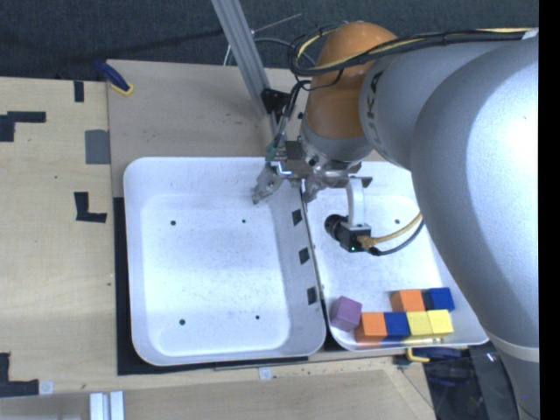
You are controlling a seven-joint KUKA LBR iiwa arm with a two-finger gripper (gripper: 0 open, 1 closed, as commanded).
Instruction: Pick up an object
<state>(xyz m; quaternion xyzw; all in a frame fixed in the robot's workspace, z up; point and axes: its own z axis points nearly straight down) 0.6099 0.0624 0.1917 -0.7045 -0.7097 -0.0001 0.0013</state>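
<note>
Several small blocks lie at the front of the right bin (385, 201): a purple block (346, 311), an orange block (374, 324), a blue block (396, 323) and yellow blocks (429, 322), with another orange block (407, 301) and blue block (440, 298) just behind them. My gripper (284, 191) hangs over the back of the rim where the two bins meet, well away from the blocks. It is open, its fingers (262, 191) spread apart with nothing between them.
The left bin (210, 261) is bare white with a few dark specks. The grey arm and its orange band (346, 77) cover the back and right side of the right bin. A slanted metal bar (241, 38) runs behind the bins.
</note>
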